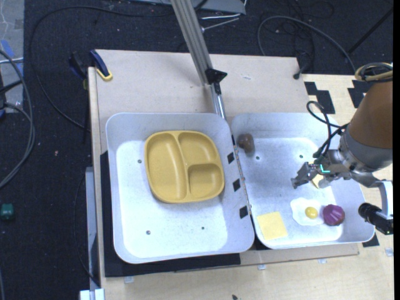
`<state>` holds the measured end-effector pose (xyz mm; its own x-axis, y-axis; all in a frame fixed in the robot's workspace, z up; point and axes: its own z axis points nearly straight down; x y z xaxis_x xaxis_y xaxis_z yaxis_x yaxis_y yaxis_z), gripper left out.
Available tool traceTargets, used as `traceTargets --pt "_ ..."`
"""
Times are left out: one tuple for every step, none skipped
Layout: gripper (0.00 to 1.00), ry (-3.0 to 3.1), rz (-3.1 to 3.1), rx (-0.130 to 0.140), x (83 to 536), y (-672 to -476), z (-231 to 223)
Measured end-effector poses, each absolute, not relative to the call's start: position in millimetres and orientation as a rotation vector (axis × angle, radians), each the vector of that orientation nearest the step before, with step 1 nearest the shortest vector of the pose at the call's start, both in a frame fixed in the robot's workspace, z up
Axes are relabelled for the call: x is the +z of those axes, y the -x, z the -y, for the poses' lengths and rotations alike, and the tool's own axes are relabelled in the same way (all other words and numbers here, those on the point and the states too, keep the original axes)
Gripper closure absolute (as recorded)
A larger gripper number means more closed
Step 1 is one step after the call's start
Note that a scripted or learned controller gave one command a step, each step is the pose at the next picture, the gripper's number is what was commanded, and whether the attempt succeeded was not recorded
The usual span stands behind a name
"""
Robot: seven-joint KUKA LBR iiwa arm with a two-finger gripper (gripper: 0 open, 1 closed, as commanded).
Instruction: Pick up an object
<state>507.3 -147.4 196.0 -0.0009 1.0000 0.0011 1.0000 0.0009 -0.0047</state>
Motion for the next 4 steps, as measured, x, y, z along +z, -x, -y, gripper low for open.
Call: traceTargets --pt "0.0 2.219 2.222 0.001 197 -508.3 147" --pt "0.0 2.219 2.217 0.004 135 -505.8 141" --pt "0.0 2.227 2.224 -0.004 94 -507.7 141" --pt "1.0 2.234 2.227 -0.007 107 -509.8 143"
